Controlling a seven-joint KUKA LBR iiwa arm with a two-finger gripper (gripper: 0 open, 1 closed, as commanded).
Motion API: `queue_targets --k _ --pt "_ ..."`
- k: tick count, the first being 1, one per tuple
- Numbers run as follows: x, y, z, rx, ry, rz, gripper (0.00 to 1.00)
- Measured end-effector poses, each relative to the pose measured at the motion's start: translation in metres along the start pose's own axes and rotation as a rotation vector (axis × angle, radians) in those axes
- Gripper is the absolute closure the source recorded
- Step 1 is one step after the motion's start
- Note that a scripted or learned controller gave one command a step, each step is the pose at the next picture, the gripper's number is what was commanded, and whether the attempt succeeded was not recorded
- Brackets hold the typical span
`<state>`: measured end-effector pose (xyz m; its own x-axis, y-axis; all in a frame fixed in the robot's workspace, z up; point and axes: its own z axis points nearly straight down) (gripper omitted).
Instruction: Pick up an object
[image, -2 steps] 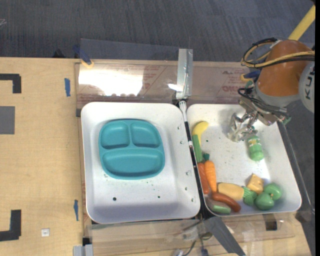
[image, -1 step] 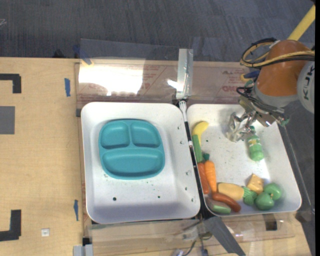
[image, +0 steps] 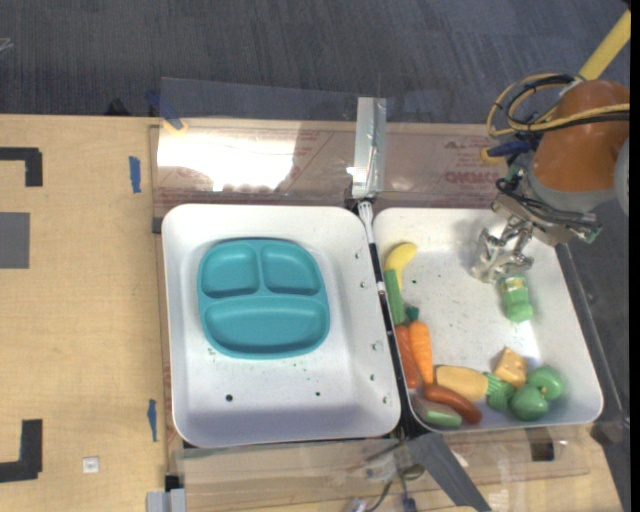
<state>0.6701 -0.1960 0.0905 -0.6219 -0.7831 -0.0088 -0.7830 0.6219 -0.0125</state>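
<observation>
Brown cardboard covers the bench (image: 70, 300), and two shallow white bins sit side by side on it. Nearest the camera, along the front edge of the right bin (image: 580, 330), lie a red sausage (image: 452, 402), a corn cob (image: 464, 381), two green apples (image: 537, 392) and a yellow wedge (image: 510, 367). Against its left wall, a carrot (image: 417, 348) lies just beside a green pod (image: 395, 297), with a banana (image: 399, 257) behind them. A small green block (image: 517, 298) sits apart toward the back right. Just behind it hangs the gripper (image: 497, 260); whether its fingers are apart or together, I cannot tell. The left bin (image: 185, 400) carries a teal divided plate (image: 264, 298).
</observation>
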Motion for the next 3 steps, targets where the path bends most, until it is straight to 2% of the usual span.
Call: queue_targets --k 1,2,3 --pt "-0.003 -0.002 -0.015 0.010 -0.008 0.003 1.00" --pt "-0.023 0.019 0.001 -0.005 0.001 0.078 1.00" --pt "-0.026 0.022 0.002 -0.007 0.002 0.176 1.00"
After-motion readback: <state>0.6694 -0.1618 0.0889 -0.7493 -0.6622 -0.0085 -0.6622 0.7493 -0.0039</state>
